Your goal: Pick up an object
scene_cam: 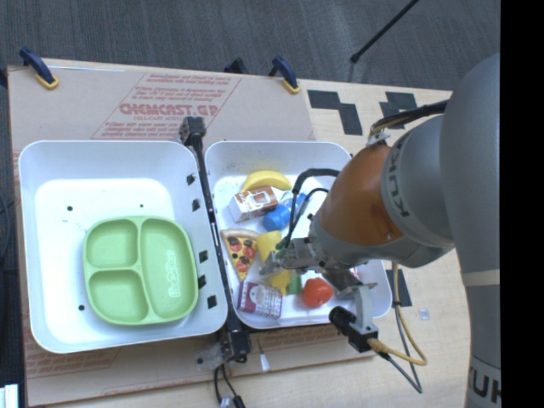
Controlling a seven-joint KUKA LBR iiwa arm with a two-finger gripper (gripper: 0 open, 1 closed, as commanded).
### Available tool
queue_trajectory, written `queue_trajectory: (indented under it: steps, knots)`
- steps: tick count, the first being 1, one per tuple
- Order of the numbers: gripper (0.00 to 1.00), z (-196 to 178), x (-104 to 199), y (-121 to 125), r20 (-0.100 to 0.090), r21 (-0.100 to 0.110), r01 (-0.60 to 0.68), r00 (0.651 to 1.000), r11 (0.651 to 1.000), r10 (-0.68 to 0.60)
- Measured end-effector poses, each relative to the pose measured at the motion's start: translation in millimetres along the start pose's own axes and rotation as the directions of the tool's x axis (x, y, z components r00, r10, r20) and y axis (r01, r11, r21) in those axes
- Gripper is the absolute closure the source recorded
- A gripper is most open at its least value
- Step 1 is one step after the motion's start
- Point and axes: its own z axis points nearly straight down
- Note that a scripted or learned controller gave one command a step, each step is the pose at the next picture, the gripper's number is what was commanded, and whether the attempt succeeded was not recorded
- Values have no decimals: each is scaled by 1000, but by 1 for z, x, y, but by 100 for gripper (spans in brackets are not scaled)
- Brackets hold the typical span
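Camera view shows the gripper low in the right bin, just above the yellow toy. A red tomato sits right beside it, toward the lower right. I cannot tell how the jaws stand.

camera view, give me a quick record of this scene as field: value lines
left bin: shallow white bin holding a green three-compartment plastic tray
right bin: white bin with yellow banana, small red-and-white carton, blue toy, pizza-slice toy, red round toy, purple packet
arm: grey with orange band, over right bin
gripper: low among the toys, grasp unclear
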Motion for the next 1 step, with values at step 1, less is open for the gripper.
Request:
queue_trajectory:
  steps: [1]
  knots:
    - [100, -153, 47, 1, 1, -7, -5, 1000, 1000, 5]
